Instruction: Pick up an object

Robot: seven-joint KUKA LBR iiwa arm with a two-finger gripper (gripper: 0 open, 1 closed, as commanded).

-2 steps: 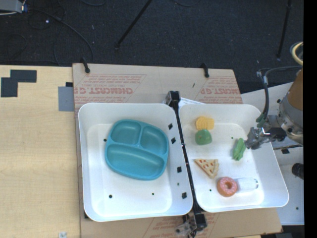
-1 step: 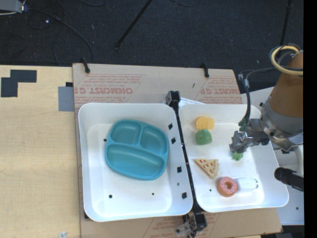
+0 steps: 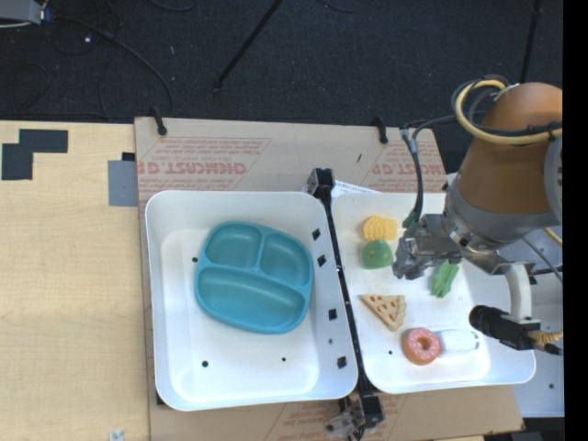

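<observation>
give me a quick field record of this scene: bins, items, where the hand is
left bin: holds a teal plate with three compartments
right bin: holds corn, green ball, green pod, pizza slice, donut, white piece
hand: low over the right bin, between the green ball and the green pod
held: nothing seen between the fingers
arm: reaches in from the right

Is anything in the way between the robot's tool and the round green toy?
Nothing visible is. The tool sits in the right bin right beside the round green toy, with no gap showing. The yellow toy lies just behind it, off to the side.
</observation>
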